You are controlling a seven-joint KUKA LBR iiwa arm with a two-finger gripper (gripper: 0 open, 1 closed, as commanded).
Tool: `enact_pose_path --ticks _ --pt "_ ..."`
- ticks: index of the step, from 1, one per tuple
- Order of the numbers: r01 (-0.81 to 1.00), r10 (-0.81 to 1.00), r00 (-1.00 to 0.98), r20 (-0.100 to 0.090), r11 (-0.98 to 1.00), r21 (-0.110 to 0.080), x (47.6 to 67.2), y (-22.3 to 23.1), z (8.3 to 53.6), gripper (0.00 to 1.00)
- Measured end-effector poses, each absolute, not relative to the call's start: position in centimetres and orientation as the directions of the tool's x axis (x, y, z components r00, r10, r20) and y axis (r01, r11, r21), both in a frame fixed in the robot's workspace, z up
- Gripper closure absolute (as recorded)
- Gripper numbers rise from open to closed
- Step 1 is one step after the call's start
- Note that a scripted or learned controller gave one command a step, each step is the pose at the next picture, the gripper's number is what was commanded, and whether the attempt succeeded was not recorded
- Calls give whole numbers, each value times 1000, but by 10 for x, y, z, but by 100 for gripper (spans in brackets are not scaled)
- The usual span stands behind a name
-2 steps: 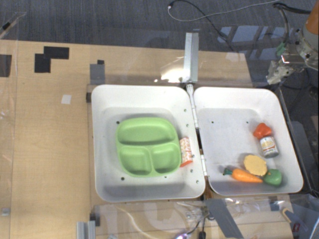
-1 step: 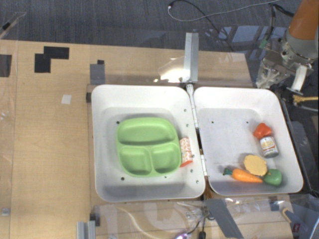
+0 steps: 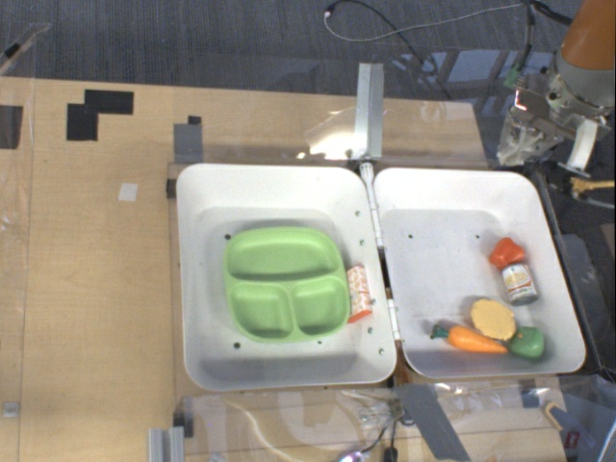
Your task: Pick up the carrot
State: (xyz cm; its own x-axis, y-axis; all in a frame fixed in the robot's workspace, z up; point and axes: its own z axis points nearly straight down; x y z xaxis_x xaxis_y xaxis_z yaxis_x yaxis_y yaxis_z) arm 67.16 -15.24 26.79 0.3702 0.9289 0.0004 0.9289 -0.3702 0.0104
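Two shallow white plastic bins sit side by side on a pale wooden bench (image 3: 87,287), split by a grey metal divider bar (image 3: 371,114).

Left white bin (image 3: 207,200): one lime-green plastic tray with three compartments (image 3: 286,282) lies near its centre. One small cylindrical can with a red-and-white label (image 3: 358,292) lies at the tray's 3 o'clock side, touching its edge and close to the bin's right wall.

Right white bin (image 3: 452,210): four items cluster toward its 4 to 5 o'clock corner.
- One orange toy carrot with a dark green stalk end (image 3: 470,339) lies on its side near the bin's front wall, stalk end pointing to 9 o'clock.
- One flat round yellow disc, biscuit-like (image 3: 494,319), sits at the carrot's 1 o'clock, touching or overlapping it.
- One green rounded toy vegetable (image 3: 527,343) rests at the carrot's 3 o'clock end.
- One small bottle with a red cap and pale label (image 3: 514,269) lies at the disc's 1 o'clock, apart from it.

One two-finger gripper (image 3: 551,142) on the grey arm with orange band (image 3: 587,32) hangs at the right bin's 1 o'clock corner, outside its rim and well apart from the carrot. Whether its jaws are apart or together cannot be told.

One black cable (image 3: 404,27) trails over the dark floor at 12 o'clock.
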Motion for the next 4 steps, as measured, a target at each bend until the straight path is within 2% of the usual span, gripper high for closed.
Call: enact_pose_path --ticks 1,2,4 --pt "603 603 798 2 -798 2 648 -141 280 100" --pt "255 255 967 1 -967 0 643 -149 265 100" --pt "278 278 961 5 -961 3 646 -145 287 100"
